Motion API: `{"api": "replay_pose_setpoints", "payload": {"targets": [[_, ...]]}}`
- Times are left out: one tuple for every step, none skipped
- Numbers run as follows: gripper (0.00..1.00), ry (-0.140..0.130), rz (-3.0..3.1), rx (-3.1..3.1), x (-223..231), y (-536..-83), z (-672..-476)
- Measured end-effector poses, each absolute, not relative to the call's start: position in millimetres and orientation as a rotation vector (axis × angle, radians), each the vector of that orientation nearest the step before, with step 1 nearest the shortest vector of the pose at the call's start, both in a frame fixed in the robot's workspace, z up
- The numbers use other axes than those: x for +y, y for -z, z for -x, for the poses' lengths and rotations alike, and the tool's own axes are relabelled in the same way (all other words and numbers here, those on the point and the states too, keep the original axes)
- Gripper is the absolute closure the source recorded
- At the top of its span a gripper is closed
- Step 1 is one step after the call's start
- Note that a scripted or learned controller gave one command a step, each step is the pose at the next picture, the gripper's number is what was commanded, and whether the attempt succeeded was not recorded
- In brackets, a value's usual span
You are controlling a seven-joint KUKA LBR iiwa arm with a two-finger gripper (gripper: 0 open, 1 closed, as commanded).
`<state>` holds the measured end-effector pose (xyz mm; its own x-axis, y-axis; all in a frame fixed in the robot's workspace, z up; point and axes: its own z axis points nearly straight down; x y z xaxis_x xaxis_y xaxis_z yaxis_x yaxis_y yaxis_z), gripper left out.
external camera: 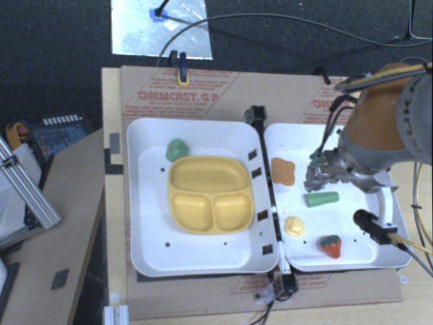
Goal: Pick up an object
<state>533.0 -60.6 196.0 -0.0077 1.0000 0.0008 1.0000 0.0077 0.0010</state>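
Nearest the lens, a red strawberry toy (330,246) and a pale yellow piece (294,226) lie in the right bin (298,135), with a green cone-shaped toy (321,198) and an orange slab (283,171) farther up. Gripper (316,179) hangs just above the cone's left end; whether the jaws are spread or pressed together I cannot tell, and nothing visibly sits between them. Risk, as judged: an off-centre descent could nudge the tapered cone aside or let it slip out.
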Motion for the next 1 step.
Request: {"api": "replay_pose_setpoints", "payload": {"targets": [[1.00, -0.002, -2.211, 2.234, -3.8, -201.1, -517.9]]}}
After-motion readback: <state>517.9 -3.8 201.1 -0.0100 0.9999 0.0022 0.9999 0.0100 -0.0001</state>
